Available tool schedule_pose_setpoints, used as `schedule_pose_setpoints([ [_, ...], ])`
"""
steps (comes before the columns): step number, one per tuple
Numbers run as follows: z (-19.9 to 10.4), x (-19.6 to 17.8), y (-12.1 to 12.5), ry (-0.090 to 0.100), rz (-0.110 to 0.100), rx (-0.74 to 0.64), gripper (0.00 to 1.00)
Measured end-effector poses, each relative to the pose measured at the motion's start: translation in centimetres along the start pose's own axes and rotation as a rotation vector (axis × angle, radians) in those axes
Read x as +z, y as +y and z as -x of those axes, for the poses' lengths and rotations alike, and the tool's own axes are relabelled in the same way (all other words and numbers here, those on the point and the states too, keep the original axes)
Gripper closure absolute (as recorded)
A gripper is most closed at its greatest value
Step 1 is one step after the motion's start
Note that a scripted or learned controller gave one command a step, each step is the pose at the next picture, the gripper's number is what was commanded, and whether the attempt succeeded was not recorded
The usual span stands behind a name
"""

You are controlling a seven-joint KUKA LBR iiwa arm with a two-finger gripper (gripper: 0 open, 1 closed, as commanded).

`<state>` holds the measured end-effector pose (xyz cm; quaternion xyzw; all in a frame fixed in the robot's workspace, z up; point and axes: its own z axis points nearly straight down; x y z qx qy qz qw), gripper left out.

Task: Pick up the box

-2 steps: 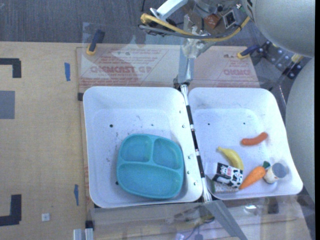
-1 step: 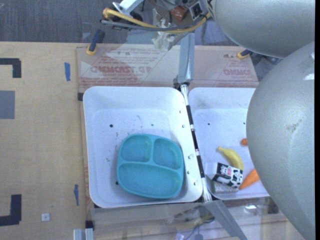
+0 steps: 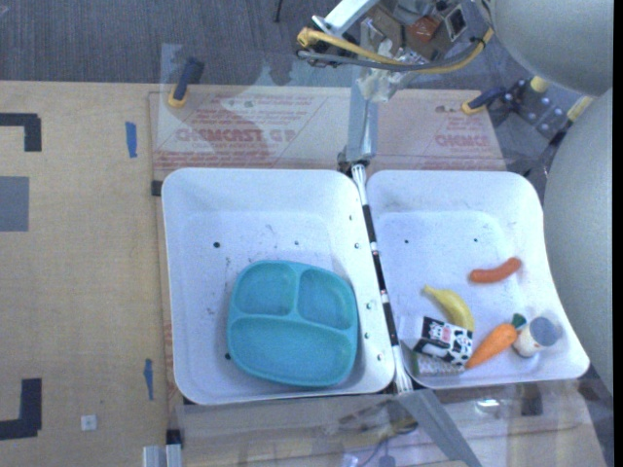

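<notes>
Gripper point(image 3: 375, 86) hangs high over the far rim of the bins, with nothing seen between its fingers.

The fingers point down, but I cannot tell how far they are open. Directly below the gripper is the seam where the left bin point(image 3: 185, 202) and the right bin point(image 3: 526, 197) meet. The box point(image 3: 445, 340), small, with a black and white pattern, lies well apart from the gripper, in the near part of the right bin, just beside a banana point(image 3: 450, 305) and a carrot point(image 3: 492, 343). A sausage point(image 3: 494, 271) lies further to the right. In the left bin sits a teal divided plate point(image 3: 292, 324). The bench point(image 3: 78, 261) is light wood with dark tape marks; beyond it is a grey floor point(image 3: 117, 17).
</notes>
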<state>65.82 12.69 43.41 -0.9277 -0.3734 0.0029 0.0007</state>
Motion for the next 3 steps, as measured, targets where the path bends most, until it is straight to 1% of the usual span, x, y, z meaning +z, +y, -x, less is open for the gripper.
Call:
schedule_pose_setpoints([
  [1,-3.2,-0.1,-3.0,0.004,0.004,-0.062,1.0],
  [2,-7.1,-0.1,-6.9,0.006,0.005,-0.126,1.0],
  [3,-4.9,-0.1,-8.8,0.002,0.002,-0.131,1.0],
])
